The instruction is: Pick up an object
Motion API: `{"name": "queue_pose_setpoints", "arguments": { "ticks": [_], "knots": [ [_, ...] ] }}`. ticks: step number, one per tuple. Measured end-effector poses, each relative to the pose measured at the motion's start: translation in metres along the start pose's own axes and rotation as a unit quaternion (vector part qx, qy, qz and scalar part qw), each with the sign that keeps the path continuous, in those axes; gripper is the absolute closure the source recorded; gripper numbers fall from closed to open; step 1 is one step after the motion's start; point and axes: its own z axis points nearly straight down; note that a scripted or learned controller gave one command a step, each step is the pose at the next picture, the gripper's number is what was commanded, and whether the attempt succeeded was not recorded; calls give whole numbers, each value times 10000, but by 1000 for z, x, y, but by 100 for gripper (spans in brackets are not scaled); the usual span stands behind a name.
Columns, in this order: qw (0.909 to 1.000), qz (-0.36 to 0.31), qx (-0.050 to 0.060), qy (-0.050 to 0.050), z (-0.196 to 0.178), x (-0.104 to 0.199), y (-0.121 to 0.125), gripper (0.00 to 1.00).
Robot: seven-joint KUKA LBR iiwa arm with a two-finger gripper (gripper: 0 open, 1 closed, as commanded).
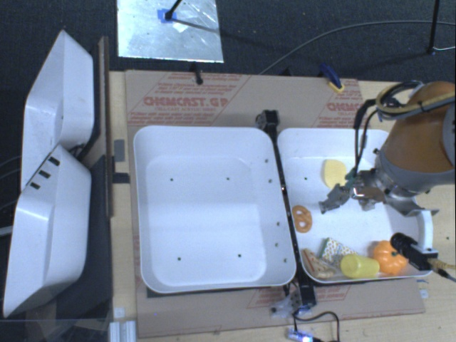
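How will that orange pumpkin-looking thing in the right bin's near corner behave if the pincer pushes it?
The orange pumpkin looks rounded, so it would probably roll or slip sideways rather than slide. It touches a yellow object and sits near the right bin's rim, so a push likely jams it or nudges its neighbour.

A brown cardboard sheet [214, 91] printed with red lettering lies under the bins, a shiny square metal plate [169, 18] sits on dark carpet [299, 13] beyond it, and white moulded covers [50, 184] stand at the left.
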Motion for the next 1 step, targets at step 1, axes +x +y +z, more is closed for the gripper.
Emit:
{"name": "queue_pose_setpoints", "arguments": {
  "ticks": [1],
  "knots": [
    [10000, 14, -38, -16, -89, -70, 90, 0]
  ]
}}
